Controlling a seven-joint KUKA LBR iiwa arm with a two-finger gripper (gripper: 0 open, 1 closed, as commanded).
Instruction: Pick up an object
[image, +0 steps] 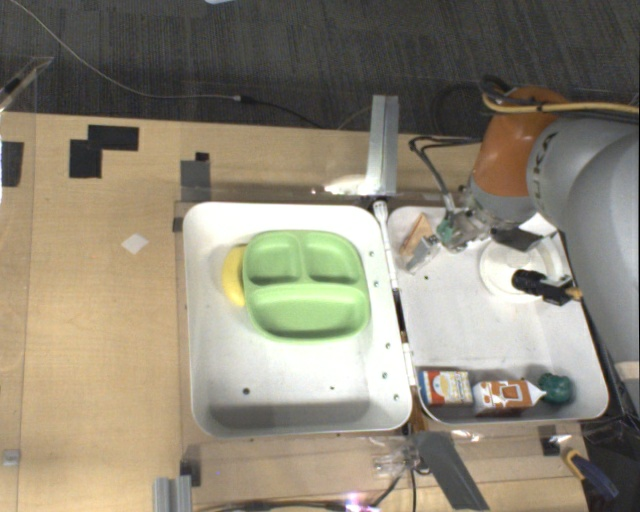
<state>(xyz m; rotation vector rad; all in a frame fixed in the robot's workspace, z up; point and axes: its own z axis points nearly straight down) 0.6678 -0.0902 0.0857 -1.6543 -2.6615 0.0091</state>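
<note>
Inspector: Fingers (448, 236)?
Operator: Low in the right bin's (480, 330) far corner. Cannot tell how far open; nothing seen held.
Inspector: Objects?
Operator: White carton (445, 386), brown carton (505, 396) and teal lump (556, 388) at the near wall. Tan packet (416, 240) just beside the fingers.
Inspector: Progress?
Operator: Judged nothing lifted; grasp and raise outstanding.

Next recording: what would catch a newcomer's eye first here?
The bright green divided plate sits in the left bin, a yellow thing peeking out at its left edge. From the right, the grey arm holds the gripper over the far left corner of the right bin; small cartons lie along its near edge.
</note>
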